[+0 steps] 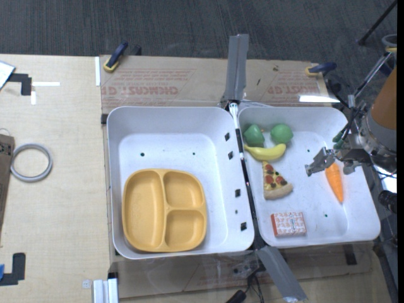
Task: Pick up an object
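My gripper [332, 163] hangs low over the right side of the right bin [360, 232], reaching in from the right. Its fingers are open, with one grey finger [317, 164] to the left of the top end of an orange carrot [335, 185]. The carrot lies on the bin floor and points toward the front, its upper end just under the gripper. Also in this bin are a pizza slice [275, 181], a yellow banana [266, 151], two green fruits [254, 134] [281, 132] and a small red and white box [288, 223].
The left bin [158, 131] holds a yellow divided plate [165, 209] at its front. A roll of tape [29, 162] lies on the bench at far left. Clamps and cardboard sit behind the bins.
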Robot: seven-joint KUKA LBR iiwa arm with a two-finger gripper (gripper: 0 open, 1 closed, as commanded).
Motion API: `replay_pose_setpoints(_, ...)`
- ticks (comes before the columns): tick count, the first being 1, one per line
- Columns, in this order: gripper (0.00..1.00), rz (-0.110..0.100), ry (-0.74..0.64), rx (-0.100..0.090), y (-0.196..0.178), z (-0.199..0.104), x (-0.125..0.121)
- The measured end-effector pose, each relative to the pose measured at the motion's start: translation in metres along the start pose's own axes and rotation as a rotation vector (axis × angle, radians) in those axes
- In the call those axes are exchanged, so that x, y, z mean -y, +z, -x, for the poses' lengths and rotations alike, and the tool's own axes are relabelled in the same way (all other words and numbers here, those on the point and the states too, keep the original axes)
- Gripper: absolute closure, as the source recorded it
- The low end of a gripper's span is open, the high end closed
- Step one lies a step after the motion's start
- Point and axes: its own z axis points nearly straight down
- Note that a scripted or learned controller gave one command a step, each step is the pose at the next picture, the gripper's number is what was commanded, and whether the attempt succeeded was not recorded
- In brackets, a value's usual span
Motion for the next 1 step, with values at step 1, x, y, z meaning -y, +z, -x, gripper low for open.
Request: replay_pose_setpoints(1,0.00,0.003,-0.032,0.002,0.0318,0.0491,-0.0429)
